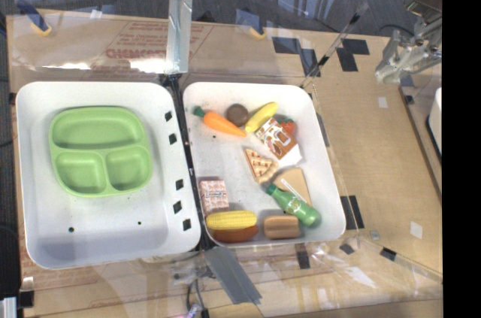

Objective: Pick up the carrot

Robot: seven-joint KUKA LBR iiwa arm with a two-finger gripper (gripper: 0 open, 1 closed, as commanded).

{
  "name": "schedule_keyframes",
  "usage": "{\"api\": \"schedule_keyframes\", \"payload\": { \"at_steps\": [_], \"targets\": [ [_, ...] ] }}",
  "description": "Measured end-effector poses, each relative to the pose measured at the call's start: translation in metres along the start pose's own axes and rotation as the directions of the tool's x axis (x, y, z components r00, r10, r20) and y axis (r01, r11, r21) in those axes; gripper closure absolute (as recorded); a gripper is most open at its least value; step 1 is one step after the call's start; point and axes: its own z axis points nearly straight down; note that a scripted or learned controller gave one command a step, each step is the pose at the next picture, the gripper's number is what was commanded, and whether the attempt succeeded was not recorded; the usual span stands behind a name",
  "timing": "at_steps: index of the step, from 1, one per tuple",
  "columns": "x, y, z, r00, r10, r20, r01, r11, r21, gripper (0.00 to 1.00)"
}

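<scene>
Nearest the lens, a yellow corn cob (231,219) is lying against the front wall of the right bin (328,168), on the side of the bin farthest from the hand's reach.

The carrot (220,122) is resting in that bin's back corner, well apart from the hand (402,62) and across most of the bin from it. It is lying flat and slanted, its green top pointing away from the hand toward the wall shared with the left bin (24,159). A round brown piece (237,114) is sitting just beside the carrot's thick end, on the hand's side of it, close enough that I cannot tell whether they are touching. Next toward the hand, a banana (261,116) is lying beside a red and white packet (277,137). Farther off, a triangular wafer (259,165), a green bottle (294,206) and a pink carton (214,195) are filling the rest of the bin. A green divided tray (100,149) is sitting in the left bin, farther from the hand than anything else.

The hand is hanging over the bare tabletop (376,159), outside both bins. At this size and blur, whether it is released or clenched cannot be told; nothing is visibly being carried.

The pick is not yet begun. The likeliest trouble is crowding: in coming down on the carrot's thick end, the hand could be catching the brown piece or nudging the banana instead. The carrot is smooth and tapered, so a pinch near the narrow tip may be squeezing it out sideways. The nearby bin wall is also leaving little room on the far side.
</scene>
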Motion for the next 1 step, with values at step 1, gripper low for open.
{"api": "schedule_keyframes", "payload": {
  "at_steps": [1],
  "targets": [
    [0.0072, 0.0231, 0.137, 0.865, -0.501, 0.007, 0.501, 0.865, -0.011, 1.0]
  ]
}}
